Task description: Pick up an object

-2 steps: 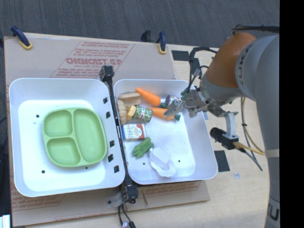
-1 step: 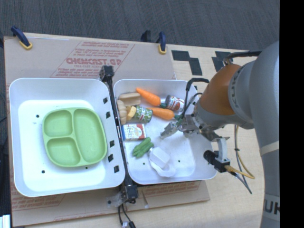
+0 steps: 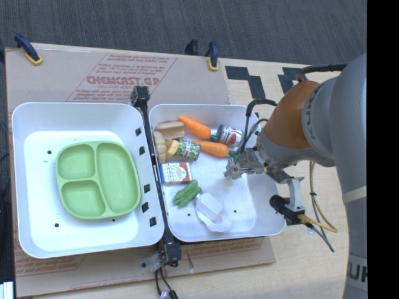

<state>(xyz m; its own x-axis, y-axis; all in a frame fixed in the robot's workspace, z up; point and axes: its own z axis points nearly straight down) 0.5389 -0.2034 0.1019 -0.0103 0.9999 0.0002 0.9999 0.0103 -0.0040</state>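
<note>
The right bin [image 3: 265,224] holds two orange carrots [image 3: 194,127] [image 3: 215,148], a green-labelled bottle [image 3: 182,149], a small jar with a red label [image 3: 227,134], a tan bread piece [image 3: 169,129], a red and white carton [image 3: 175,172], a green pea pod [image 3: 186,194] and a white crumpled piece [image 3: 211,209]. My gripper [image 3: 235,166] hangs low over the right side of this bin, just below the jar and the right end of the lower carrot. Nothing shows between its tips.
The left bin [image 3: 37,223] bears a light green divided plate [image 3: 98,179]. A black divider clamp [image 3: 149,161] runs between the bins. Blue clamps [image 3: 212,55] hold the cardboard underlay at the back. Cables [image 3: 321,220] trail by the arm's wrist on the right.
</note>
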